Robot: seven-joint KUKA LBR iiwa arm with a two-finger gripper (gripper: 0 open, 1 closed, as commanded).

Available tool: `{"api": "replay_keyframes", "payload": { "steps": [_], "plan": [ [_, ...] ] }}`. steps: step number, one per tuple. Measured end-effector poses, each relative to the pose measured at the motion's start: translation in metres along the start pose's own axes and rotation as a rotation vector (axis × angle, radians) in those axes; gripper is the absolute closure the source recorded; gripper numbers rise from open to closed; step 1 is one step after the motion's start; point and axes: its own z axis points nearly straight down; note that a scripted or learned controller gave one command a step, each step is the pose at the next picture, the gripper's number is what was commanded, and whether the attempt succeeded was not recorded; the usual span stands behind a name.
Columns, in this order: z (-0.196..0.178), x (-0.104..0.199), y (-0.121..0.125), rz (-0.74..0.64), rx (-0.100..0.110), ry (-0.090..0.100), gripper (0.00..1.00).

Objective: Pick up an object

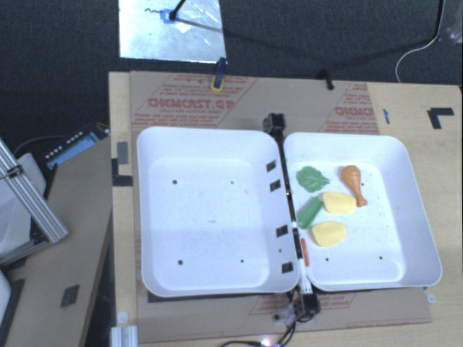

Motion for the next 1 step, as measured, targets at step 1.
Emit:
{"api": "replay_keyframes", "payload": {
  "steps": [1],
  "plan": [
    [-0.0020, -0.0073, -0.0406, 0.000, -0.001, 0.001, 1.00]
  ]
}}
